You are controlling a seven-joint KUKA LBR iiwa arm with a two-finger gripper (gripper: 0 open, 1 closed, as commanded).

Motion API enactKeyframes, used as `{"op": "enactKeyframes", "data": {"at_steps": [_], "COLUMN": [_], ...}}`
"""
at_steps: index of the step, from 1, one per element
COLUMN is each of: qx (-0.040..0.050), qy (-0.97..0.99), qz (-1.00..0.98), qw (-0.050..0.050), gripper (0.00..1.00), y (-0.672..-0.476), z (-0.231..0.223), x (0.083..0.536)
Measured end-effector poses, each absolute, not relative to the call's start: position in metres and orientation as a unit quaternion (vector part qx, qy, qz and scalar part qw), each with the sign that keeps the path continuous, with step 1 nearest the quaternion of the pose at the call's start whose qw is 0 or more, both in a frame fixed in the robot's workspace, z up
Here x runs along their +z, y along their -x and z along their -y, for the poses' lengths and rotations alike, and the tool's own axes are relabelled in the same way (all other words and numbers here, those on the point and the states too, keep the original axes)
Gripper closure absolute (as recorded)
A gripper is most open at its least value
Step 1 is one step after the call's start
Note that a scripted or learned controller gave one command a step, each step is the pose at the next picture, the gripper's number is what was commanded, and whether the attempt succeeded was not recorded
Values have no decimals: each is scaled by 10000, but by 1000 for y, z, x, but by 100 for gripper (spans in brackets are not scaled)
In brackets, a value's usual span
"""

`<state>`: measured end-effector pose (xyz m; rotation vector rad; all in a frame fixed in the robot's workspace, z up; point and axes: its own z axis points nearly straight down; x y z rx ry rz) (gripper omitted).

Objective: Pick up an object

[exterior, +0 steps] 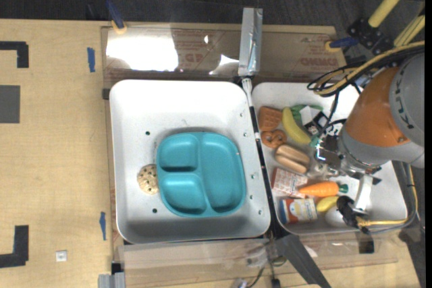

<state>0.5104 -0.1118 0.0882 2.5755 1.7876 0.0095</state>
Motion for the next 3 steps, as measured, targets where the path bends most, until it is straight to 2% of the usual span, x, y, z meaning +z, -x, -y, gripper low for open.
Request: {"op": "enactKeyframes", "data": {"at_steps": [1, 2, 3], "qx": [19, 6, -14], "qy": [-6312, -6315, -6295], "qz": [-7756, -7754, -7770], "qw": [27, 11, -23], "gripper": [100, 0, 0], "y": [-508, -507, -478], "z": [68, 68, 35], "x": [259, 258, 182]}}
